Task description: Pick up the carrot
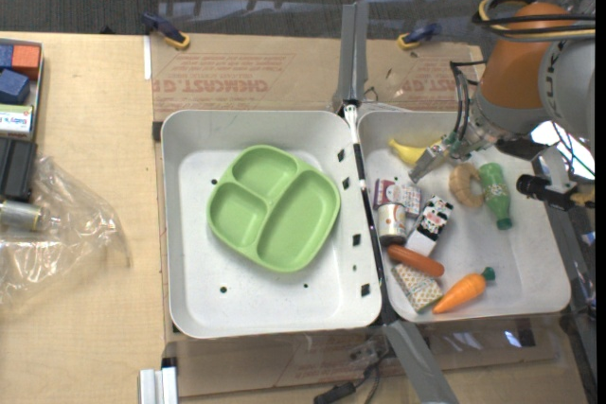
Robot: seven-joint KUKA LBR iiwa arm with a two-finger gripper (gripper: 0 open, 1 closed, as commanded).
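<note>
The hand [428, 161] hangs in the far part of the right bin [559, 293], fingers spread wide with nothing between them, just beside the banana [409, 149]. The carrot [464, 290] lies well apart at the near edge, right of the red sausage [417, 260].

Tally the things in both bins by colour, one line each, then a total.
Green: 2, plate, bottle
Orange: 1, carrot
Yellow: 1, banana
Red: 1, sausage
Tan: 1, bread ring
Other: 4, can, cow carton, label pack, wafer
Total: 10
</note>
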